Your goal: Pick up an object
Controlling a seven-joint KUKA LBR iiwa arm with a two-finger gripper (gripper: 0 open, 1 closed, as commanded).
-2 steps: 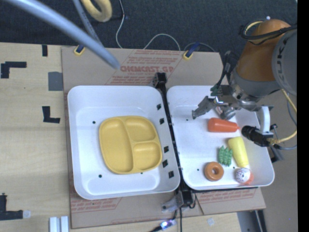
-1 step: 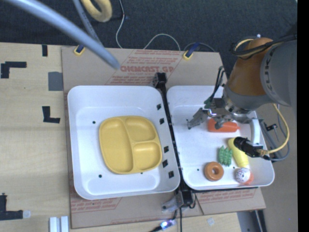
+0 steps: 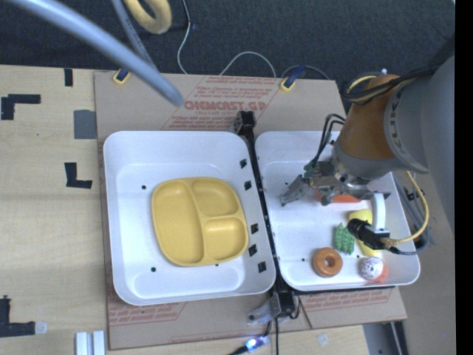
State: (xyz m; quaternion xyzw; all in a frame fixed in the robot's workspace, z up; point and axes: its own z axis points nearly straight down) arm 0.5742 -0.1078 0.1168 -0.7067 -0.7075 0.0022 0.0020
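Gripper [image 3: 295, 192]: hanging low over the right bin, its fingers pointing toward the divider; whether they are spread or pressed together, I cannot tell from here.
Orange piece [image 3: 344, 197]: lying just behind the gripper body, partly tucked under it, away from the fingertips.
Green toy [image 3: 343, 238]: sitting on the bin floor, near the wrist side and well apart from the fingertips.
Yellow object [image 3: 360, 217]: resting just beside the green toy, partly hidden by a black fitting on the arm.
Brown ring [image 3: 326, 262]: lying flat near the bin's front wall, apart from the gripper.
White-and-red ball [image 3: 372, 268]: sitting in the front right corner, near the brown ring.
Arm [image 3: 377, 128]: reaching in from the right, its orange band showing above the wrist.
Right bin [image 3: 288, 150]: holding all the small items.
Left bin [image 3: 126, 198]: standing beside it, touching along the divider.
Yellow tray [image 3: 198, 220]: lying flat in the left bin, three compartments facing up.
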